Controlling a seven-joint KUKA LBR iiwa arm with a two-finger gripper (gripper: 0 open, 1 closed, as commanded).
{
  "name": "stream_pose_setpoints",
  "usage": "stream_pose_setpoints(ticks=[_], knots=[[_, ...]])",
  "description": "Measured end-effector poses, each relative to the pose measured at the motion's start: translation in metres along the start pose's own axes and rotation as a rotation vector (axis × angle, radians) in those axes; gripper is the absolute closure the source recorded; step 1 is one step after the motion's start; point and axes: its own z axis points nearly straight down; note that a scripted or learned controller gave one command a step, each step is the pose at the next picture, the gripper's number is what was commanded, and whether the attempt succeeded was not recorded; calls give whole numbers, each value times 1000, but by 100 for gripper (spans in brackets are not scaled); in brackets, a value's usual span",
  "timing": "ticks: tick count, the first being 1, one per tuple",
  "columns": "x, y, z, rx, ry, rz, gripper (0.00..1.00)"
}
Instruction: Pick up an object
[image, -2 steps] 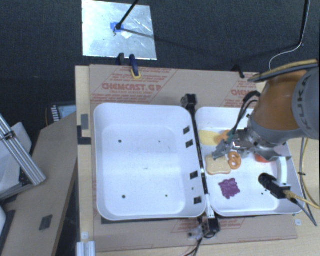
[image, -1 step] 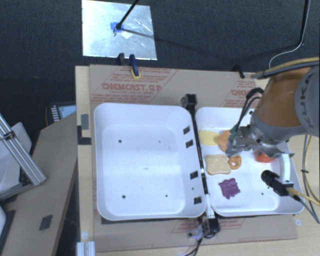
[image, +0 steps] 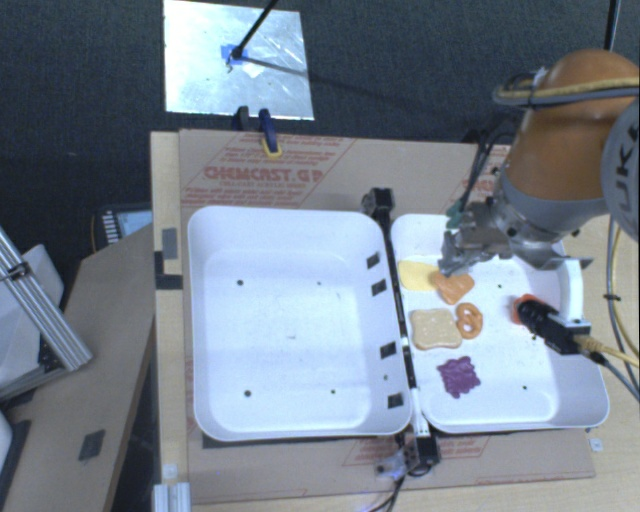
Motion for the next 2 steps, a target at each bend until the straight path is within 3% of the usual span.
stream_pose_setpoints(ticks=[1,2], knots=[[73,15,-49,3,1,-1,100],[141,-42,-92,6,3,-2,100]])
